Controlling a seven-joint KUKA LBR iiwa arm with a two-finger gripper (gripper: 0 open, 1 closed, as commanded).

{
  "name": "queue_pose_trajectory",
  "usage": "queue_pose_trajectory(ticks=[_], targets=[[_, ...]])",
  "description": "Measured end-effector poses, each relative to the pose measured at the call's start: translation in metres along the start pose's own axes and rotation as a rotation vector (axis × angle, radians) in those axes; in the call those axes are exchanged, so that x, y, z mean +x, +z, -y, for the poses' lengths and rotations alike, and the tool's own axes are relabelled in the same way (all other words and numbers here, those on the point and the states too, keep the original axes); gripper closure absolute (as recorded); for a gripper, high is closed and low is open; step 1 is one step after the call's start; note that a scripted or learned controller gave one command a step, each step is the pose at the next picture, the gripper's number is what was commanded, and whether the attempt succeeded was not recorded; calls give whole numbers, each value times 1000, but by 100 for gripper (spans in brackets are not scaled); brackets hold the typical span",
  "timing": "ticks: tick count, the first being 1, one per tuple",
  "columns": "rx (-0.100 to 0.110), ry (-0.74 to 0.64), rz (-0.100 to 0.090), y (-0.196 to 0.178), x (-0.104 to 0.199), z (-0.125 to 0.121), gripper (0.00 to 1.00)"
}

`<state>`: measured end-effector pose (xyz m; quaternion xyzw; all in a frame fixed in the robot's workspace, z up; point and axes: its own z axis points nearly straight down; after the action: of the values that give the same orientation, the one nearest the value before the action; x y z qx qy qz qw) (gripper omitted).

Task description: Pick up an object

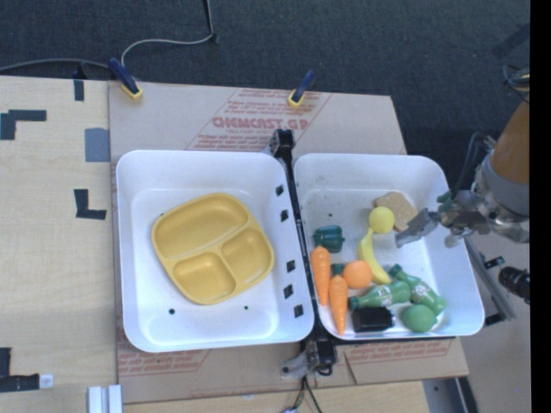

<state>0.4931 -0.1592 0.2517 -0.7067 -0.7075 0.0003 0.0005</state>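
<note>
Gripper (415,230) hovering over the right bin's (435,175) three-o'clock side, with nothing visibly in its grasp.

How wide it stands cannot be told at this angle. It reaches in from the grey arm (499,198) at three o'clock and sits above bare bin floor, just beside the yellow ball (381,219), which lies at its nine o'clock. A tan sponge-like piece (398,203) lies at its eleven o'clock, touching the ball. The banana (370,257) curves away at its seven o'clock, with the orange fruit (356,274) and two carrots (328,286) further that way. A green bottle (398,293), green lime (417,317) and black block (373,318) crowd the bin's six-o'clock edge. A dark green piece (328,236) lies near the divider. The left bin (138,231) holds a yellow compartment tray (213,247), well apart.
</note>
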Motion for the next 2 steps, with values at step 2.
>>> queue_pose_trajectory(ticks=[2], targets=[[-8, 5, 8, 165, 57, 8, 0]])
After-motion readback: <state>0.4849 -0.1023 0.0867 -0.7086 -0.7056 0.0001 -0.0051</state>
